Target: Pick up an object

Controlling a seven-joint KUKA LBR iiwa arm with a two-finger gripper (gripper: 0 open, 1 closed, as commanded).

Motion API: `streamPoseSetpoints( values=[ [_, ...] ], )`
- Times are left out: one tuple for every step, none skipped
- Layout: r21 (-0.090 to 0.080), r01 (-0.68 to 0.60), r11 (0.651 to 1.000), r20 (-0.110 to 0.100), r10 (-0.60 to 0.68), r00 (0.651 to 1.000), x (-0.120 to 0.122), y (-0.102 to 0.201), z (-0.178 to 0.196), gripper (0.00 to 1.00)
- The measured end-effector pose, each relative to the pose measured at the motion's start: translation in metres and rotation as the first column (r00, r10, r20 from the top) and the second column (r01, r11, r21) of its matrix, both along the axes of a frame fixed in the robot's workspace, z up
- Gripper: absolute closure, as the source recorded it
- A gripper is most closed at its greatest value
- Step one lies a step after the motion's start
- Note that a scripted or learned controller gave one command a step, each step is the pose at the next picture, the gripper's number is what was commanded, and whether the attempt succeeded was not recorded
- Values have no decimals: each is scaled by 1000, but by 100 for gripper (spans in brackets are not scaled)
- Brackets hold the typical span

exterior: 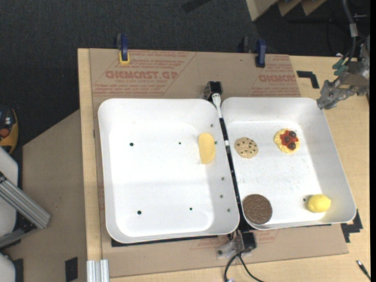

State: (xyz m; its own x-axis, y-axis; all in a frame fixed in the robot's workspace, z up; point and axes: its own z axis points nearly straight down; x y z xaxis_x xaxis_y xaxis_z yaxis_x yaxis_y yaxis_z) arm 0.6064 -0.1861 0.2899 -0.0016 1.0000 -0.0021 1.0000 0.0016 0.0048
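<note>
Two white bins sit side by side on your bench, touching along their inner edges. You will find the left bin holding one pale yellow oblong piece close against its right wall, toward the far side. Your right bin carries four things: a chocolate-chip cookie near its left wall, a small tart with red topping just right of the cookie, a dark round cookie in the near left corner, and a lemon in the near right corner. Your gripper hangs above the right bin's far right corner, clear of everything, holding nothing.
</note>
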Motion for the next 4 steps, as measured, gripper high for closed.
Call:
streamPoseSetpoints(
  values=[
    [2,8,1000,-9,-8,1000,-72,-40,-11,100],
    [3,5,1000,-9,-5,1000,-130,-38,-15,100],
    [-6,-3,1000,15,3,1000,-107,-21,134,100],
    [7,-3,1000,-15,3,1000,-88,21,9,100]
  ],
)
